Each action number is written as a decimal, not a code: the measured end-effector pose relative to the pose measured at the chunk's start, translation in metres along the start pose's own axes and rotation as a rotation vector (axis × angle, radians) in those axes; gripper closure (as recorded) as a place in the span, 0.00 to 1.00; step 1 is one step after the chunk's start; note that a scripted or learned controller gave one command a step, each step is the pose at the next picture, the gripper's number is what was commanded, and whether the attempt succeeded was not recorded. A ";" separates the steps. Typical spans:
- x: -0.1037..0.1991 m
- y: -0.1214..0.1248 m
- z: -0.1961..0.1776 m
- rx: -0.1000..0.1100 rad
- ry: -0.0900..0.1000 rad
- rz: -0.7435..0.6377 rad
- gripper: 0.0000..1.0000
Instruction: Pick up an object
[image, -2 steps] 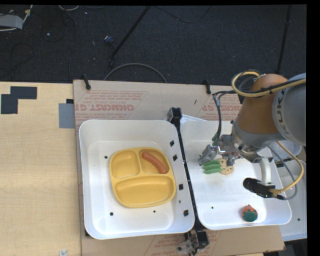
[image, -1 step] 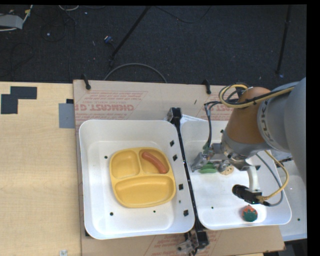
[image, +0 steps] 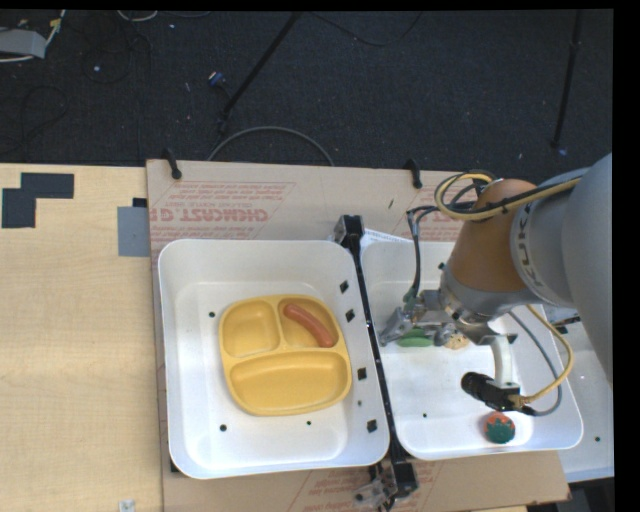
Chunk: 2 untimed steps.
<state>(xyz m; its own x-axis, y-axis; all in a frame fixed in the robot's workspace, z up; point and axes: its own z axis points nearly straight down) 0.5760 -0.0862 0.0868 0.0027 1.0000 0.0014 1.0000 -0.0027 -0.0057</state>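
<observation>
camera view | gripper (image: 412, 330) low in right bin (image: 560, 425) — finger state: can't tell | green object (image: 412, 340) right at its tip | ball (image: 500, 428) well apart, bin's near-right corner | sausage (image: 310, 323) in yellow tray (image: 285, 385), left bin (image: 190, 400)

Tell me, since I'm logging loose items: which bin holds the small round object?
The right bin, where the arm works: the round red-green object lies there. The left bin holds a yellow tray.

Glossy white plastic bins (image: 190, 300); smooth yellow plastic tray (image: 285, 375); matt cardboard base (image: 230, 205).
</observation>
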 end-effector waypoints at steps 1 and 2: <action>-0.001 0.000 -0.010 0.002 0.000 0.005 1.00; 0.000 0.009 -0.059 -0.006 -0.001 -0.003 1.00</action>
<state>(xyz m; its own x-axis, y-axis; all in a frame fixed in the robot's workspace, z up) 0.5851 -0.0859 0.1457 -0.0004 1.0000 0.0003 1.0000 0.0004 0.0002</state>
